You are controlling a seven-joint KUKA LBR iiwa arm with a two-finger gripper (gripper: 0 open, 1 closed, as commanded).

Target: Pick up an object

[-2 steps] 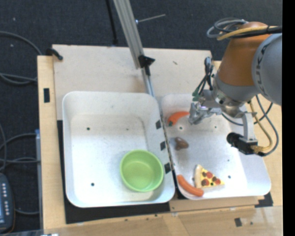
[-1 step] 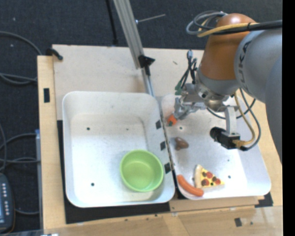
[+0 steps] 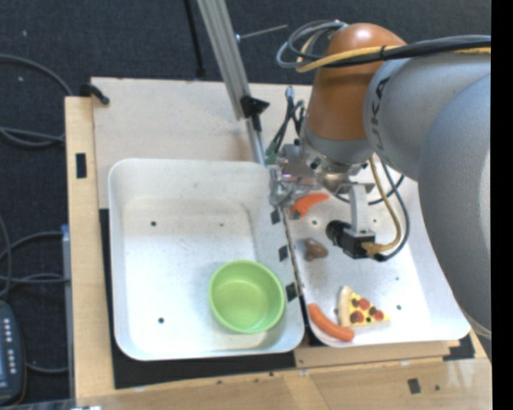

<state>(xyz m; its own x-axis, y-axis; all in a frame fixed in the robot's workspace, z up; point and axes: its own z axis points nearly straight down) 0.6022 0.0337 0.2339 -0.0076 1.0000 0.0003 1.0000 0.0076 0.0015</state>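
Observation:
My gripper (image 3: 284,191) hangs over the left part of the right bin (image 3: 410,267), close to the wall shared with the left bin. A small orange carrot-like piece (image 3: 309,202) lies right beside it, touching or nearly so; I cannot tell whether it is held. Below it a small brown lump (image 3: 315,248) rests on the bin floor. A pizza slice toy (image 3: 360,307) and an orange-red sausage (image 3: 331,323) lie near the bin's front edge. The grey arm with its orange band (image 3: 346,84) covers the bin's back and right.
A green bowl (image 3: 246,295) sits at the front right of the left bin (image 3: 154,229). A black fitting with cables (image 3: 352,238) hangs off the wrist over the right bin. A slanted metal rail (image 3: 227,54) rises behind the bins.

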